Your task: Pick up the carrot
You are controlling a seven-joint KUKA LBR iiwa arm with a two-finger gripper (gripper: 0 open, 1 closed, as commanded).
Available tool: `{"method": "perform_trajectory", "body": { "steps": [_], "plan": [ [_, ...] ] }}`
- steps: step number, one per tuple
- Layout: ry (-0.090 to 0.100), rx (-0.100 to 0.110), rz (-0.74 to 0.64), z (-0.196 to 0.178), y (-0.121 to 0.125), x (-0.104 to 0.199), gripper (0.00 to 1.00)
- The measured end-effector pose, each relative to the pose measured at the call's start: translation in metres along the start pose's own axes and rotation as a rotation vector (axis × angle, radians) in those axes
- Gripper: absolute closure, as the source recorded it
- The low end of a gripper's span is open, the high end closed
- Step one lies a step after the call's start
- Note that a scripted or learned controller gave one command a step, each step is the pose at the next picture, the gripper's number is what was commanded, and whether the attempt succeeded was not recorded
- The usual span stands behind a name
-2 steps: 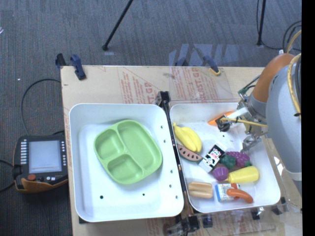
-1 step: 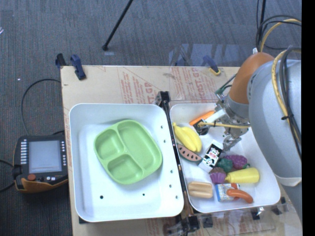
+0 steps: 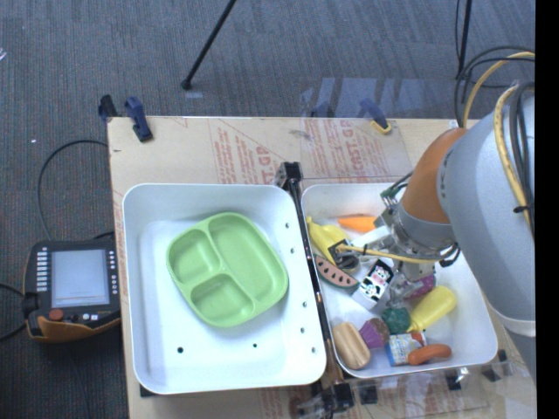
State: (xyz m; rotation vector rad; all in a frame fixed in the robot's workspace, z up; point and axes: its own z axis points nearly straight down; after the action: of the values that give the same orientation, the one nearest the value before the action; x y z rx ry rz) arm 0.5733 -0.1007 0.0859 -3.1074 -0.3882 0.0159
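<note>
Camera view puts the carrot (image 3: 357,223) in the right bin (image 3: 486,334), an orange wedge lying flat near the bin's far wall, just up and to the left of the pincer (image 3: 390,279). It sits a little apart from the main heap of toys, which probably leaves it easier to reach than the pieces packed together nearer the front. A yellow banana-like toy (image 3: 325,237) lies to the pincer's left, close beside the carrot, with a brown oval piece (image 3: 335,273) below it. Right at the pincer is a black-and-white cow-patterned block (image 3: 376,281); whether the tool touches it I cannot tell. Below the pincer lie a yellow bottle shape (image 3: 431,307), a hot dog bun (image 3: 352,345) and a small red-orange piece (image 3: 430,353). Well off to the left, the other bin holds a green divided plate (image 3: 227,268).

The wrist and its cabling hide the tool's tips, so I cannot tell how the pincer stands, nor see anything gripped. My judgement: the carrot is not yet picked.
</note>
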Motion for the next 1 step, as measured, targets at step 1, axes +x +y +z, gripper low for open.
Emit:
{"method": "perform_trajectory", "body": {
  "steps": [1],
  "plan": [
    [0.001, -0.003, -0.09, -0.001, -0.0005, 0.0587, 0.0]
  ]
}}
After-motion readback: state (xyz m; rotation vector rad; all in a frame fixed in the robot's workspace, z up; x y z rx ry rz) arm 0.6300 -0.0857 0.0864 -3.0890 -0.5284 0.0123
